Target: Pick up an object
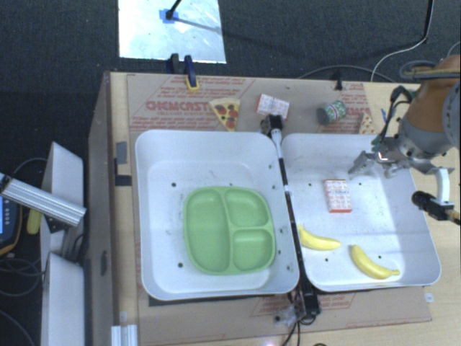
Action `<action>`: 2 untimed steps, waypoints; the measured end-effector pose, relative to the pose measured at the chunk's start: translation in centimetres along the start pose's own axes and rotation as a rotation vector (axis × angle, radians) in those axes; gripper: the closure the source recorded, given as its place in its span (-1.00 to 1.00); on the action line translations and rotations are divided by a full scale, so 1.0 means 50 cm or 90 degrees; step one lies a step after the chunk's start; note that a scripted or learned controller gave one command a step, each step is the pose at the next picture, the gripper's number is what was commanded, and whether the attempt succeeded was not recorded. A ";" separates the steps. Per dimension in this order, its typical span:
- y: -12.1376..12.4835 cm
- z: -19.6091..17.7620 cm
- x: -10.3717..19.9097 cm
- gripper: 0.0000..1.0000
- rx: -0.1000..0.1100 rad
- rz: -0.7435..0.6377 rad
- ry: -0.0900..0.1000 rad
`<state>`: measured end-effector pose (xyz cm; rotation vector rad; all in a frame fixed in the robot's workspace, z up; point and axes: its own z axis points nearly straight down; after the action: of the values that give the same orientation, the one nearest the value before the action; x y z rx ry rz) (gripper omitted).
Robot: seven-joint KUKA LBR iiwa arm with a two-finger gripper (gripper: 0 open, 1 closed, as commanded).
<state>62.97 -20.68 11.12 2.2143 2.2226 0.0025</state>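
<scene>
Small red-and-white carton (338, 195) lies flat mid right white bin (403, 265), two yellow bananas (318, 240) (372, 263) near its front edge. Grey two-finger gripper (376, 161) hovers over bin's back right, fingers spread, holding nothing. Green divided plate (230, 230) sits in left white bin (158, 193).

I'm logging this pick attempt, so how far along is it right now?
Nothing looks picked yet. The two bananas and the small box all lie on the floor of the right bin. The gripper sits at that bin's far right edge, apart from them. Approach, grasp and lift are all left.
</scene>
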 end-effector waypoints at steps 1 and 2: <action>-0.047 0.016 0.156 -1.00 0.002 -0.001 0.002; -0.180 0.042 0.096 -1.00 0.003 0.002 0.001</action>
<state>53.96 -15.91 8.96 2.2206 2.2215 -0.0011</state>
